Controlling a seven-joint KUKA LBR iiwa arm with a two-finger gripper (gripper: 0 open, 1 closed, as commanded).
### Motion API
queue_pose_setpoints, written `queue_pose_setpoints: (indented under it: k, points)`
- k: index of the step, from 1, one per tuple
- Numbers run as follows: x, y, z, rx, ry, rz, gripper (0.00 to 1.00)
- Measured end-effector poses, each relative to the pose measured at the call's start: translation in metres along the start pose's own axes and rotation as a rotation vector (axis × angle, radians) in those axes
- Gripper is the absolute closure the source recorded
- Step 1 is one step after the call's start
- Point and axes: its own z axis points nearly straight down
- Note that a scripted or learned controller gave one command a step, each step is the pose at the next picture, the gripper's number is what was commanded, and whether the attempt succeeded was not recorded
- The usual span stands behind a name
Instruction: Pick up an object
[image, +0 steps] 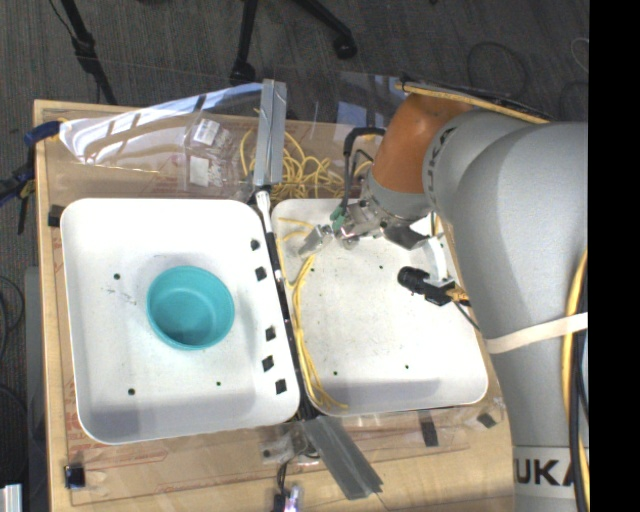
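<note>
The tool (338, 228) hangs low over the far left corner of the right bin (400, 395), close to the wall it shares with its neighbour; whether it is wide or narrow cannot be told, and nothing can be seen held in it. Well apart to the left, a teal bowl (190, 306) sits upright near the middle of the left bin (100, 395) on the surface (150, 465).

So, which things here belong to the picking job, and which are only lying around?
For the job: teal bowl in the left bin; gripper over the right bin, at its far end.
Lying about: yellow cables behind the bins; clear plastic at the back left; grey bar in front.
</note>
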Motion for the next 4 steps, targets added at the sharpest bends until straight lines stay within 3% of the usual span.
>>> queue_pose_setpoints:
  k: [1, 2, 3, 4]
  points:
    - [0.037, 0.009, 0.001, 0.001, -0.010, 0.007, 0.00]
    - [0.040, 0.011, -0.009, 0.001, -0.005, 0.001, 1.00]
    - [0.039, 0.011, -0.009, 0.001, -0.007, 0.002, 0.00]
    - [0.041, -0.032, 0.002, -0.001, -0.003, -0.081, 0.00]
